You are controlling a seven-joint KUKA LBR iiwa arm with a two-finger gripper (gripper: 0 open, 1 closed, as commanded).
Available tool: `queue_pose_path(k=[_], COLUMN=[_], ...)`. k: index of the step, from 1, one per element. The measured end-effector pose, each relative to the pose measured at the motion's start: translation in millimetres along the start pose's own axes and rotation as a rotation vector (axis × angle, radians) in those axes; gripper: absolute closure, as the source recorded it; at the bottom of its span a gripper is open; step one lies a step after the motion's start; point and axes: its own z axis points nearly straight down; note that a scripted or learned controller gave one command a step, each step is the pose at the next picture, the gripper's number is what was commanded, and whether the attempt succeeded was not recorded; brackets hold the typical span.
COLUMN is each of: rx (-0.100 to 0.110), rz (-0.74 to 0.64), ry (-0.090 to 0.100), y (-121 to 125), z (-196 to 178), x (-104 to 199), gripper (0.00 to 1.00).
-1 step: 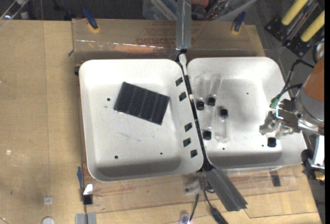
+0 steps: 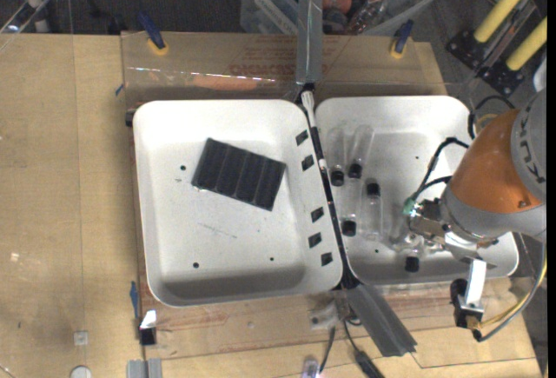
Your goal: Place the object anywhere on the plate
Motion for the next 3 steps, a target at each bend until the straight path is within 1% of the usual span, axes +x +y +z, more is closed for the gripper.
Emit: queue_pose_path(k=[1,2,3], rx=[0.0,-0.001,0.0], rz=[0.041,0.227,0.576], ry=[-0.001,-0.002,-0.002], y=[-32,-46,-46], z=[-84,-84,-146], x=[94,133,135], gripper=[1.0,1.0,1.0])
